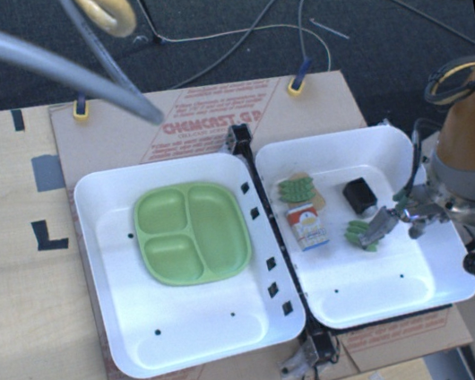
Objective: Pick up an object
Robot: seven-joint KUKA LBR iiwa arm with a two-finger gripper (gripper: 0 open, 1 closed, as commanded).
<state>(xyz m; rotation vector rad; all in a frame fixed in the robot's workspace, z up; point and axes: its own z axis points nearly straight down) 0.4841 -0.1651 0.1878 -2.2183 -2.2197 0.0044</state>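
Note:
In the right bin [419, 289] lie several small objects. A green spiky toy [296, 189] rests near the divider, with a small red, white and blue box [308, 226] just below it. A black block [359, 195] sits further right. A small green leafy piece [359, 234] lies beside the left fingertip [378, 225] of my gripper [399, 226]. The gripper hangs low over the bin's right half, open, with nothing between its fingers. The left fingertip is at or touching the green piece; I cannot tell which.
A green divided plate [193, 232] lies in the left bin [128, 340]. The grey and orange arm [468, 144] reaches in over the right bin's right wall. Cables [306, 9] run across the dark floor behind the bench.

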